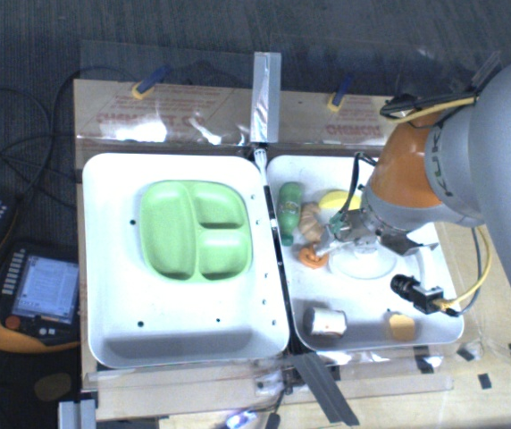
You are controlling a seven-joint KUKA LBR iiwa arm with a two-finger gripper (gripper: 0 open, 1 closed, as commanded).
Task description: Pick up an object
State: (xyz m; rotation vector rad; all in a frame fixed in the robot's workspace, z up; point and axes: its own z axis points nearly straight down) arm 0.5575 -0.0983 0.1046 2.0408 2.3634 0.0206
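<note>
My gripper [339, 230] is low in the right bin [443, 329], at its upper middle, among a cluster of items. A green bottle [289, 207] lies along the bin's left wall. Just left of the gripper is a brown lumpy object [310, 220]. A yellow object [333, 201] sits just above the gripper, and a small orange piece [310, 257] lies below and to its left. A clear glass-like item [363, 259] sits right under the wrist. The arm hides part of the bin's right side.
A silver cylinder [326, 322] and a tan block [402, 326] lie near the right bin's front wall. The left bin [113, 329] holds a green divided plate [196, 229]. A ridge [276, 275] separates the two bins.
</note>
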